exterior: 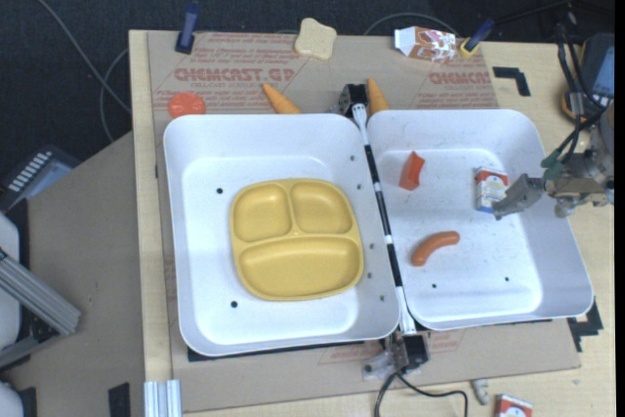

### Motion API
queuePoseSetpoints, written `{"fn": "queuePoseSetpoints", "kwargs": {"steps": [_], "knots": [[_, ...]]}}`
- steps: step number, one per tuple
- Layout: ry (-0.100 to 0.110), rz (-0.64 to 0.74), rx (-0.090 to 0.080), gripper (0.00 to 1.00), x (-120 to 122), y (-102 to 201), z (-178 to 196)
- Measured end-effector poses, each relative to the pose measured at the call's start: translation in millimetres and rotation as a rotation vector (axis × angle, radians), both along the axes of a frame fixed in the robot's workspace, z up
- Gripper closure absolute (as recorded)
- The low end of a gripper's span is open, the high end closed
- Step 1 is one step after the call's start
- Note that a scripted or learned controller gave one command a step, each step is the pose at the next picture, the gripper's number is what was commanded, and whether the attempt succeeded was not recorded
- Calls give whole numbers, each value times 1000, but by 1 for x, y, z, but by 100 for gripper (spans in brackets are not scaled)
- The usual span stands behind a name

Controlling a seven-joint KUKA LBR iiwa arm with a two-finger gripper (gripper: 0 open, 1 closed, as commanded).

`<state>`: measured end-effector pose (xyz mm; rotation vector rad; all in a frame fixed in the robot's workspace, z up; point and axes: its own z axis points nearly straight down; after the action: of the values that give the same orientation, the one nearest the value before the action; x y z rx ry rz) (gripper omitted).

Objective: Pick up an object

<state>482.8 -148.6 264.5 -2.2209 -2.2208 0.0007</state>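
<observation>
We've got the gripper (503, 201) down in the right bin (547, 293), right against the little carton (488, 187). Can't tell if the jaws have closed on it, so nothing's lifted yet as far as we see.

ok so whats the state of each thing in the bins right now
yellow tray: flat in the left bin, compartments bare
sausage: lying loose in the right bin
red piece: lying loose, right bin
small carton: right bin, at the gripper tip
</observation>
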Motion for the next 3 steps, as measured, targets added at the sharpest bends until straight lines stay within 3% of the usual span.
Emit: {"fn": "queuePoseSetpoints", "kwargs": {"steps": [1, 2, 3], "knots": [[3, 1, 1, 0, 44, 46, -114], [0, 0, 0, 0, 30, 57, -180], [-1, -1, 0, 100, 30, 57, -170]]}}
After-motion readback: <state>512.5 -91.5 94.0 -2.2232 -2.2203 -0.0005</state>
